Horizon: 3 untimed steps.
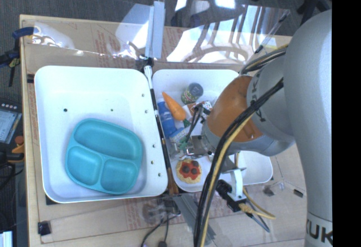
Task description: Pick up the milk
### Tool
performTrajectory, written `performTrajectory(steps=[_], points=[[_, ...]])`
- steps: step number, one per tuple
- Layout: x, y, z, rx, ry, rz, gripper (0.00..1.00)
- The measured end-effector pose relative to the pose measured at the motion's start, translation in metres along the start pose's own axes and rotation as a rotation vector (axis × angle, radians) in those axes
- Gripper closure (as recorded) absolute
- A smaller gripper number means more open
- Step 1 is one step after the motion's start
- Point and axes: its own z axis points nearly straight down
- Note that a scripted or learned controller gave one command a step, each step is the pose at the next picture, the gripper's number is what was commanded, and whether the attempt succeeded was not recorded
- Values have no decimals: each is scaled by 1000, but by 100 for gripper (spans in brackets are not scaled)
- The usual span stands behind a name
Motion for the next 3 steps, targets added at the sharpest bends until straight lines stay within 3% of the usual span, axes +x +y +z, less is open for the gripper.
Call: performTrajectory(steps=[1, 2, 3], points=[[-1, 0, 0, 0, 3, 9, 0], [3, -2, 2, 5, 0, 181, 0], [-4, 4, -2, -13, -12, -399, 0]])
